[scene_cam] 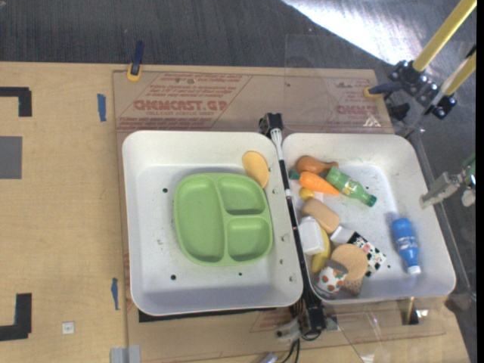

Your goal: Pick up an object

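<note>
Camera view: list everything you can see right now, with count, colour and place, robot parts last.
left bin: 1, white, left half of bench
right bin: 1, white, right half of bench
divided plate: 1, green, middle of left bin
yellow piece: 1, yellow, left bin, by its top right corner
green bottle: 1, green, upper part of right bin
carrot: 1, orange, beside green bottle
blue bottle: 1, blue with white cap, right side of right bin
small items pile: several, mixed colours, lower left of right bin
gripper: 1, grey, at right bin's right edge

I see the tabletop carrying a printed cardboard sheet, with two white bins side by side on it.
</note>
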Tool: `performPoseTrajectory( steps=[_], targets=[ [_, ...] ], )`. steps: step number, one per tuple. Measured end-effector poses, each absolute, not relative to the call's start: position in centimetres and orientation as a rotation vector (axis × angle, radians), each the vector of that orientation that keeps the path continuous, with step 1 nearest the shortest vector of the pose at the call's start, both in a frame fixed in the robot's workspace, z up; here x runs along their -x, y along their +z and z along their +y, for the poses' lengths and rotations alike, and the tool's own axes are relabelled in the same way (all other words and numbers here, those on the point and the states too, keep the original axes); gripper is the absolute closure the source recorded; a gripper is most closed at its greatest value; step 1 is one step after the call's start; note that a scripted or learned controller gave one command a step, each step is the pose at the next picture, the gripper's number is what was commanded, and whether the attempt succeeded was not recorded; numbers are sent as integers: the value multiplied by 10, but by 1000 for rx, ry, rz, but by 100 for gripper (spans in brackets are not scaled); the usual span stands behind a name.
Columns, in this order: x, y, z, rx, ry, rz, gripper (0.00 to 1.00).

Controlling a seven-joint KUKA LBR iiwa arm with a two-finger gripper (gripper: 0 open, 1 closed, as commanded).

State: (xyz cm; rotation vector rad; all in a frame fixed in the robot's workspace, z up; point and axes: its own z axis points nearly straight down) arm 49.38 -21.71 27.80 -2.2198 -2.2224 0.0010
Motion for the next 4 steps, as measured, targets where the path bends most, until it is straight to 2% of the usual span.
performPoseTrajectory(
  steps=[1, 2, 3, 4],
  targets=[
    [-533, 194, -160, 1872, 1, -2516, 0],
    [-536, 97, -209, 1712, -4, -2641, 0],
    [-537, 105, -209, 1716, -6, -2641, 100],
    [-486, 91, -143, 1906, -9, -2524, 100]
  ],
)
